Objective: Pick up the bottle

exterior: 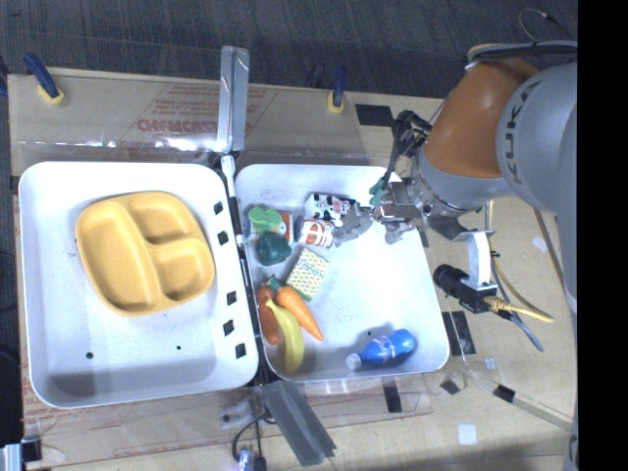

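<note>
bottle (385,349): glossy blue plastic, white cap
tray (145,251): matt yellow plastic, smooth
bins (49,292): smooth white plastic
arm (510,116): grey and orange, glossy shell

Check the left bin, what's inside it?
The left bin holds one yellow divided tray, lying flat toward the far side. The tray's compartments look bare. Whatever lies under the tray is covered. The blue bottle lies in the right bin.

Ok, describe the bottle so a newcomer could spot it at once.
Take the right-hand white bin, the one without the yellow tray. Look along its near edge, toward the right corner: the bottle lies there on its side, apart from the toy food heaped along the bin's left wall. It is blue with a white cap.
</note>
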Robot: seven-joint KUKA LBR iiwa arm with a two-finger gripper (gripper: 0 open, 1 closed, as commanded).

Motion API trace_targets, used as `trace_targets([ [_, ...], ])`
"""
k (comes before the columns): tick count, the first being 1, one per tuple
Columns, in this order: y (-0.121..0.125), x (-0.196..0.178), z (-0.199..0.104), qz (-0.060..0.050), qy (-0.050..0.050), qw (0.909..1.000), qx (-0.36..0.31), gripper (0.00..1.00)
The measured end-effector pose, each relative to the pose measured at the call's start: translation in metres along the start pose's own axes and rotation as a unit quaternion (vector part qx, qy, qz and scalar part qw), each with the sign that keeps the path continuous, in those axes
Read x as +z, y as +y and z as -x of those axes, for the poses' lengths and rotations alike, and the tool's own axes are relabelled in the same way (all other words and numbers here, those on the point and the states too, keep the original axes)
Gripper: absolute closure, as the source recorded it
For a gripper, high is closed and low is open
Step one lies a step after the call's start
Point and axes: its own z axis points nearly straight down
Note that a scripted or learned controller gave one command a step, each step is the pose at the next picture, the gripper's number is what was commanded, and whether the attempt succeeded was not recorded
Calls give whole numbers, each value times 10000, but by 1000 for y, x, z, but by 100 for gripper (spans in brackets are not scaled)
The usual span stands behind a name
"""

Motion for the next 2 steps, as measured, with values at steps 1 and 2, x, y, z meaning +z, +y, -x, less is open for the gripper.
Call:
trace_targets([
  [1,-32,23,-21,-1,-1,9972,-744,0],
  [2,-73,84,43,4,-2,9983,-585,0],
])
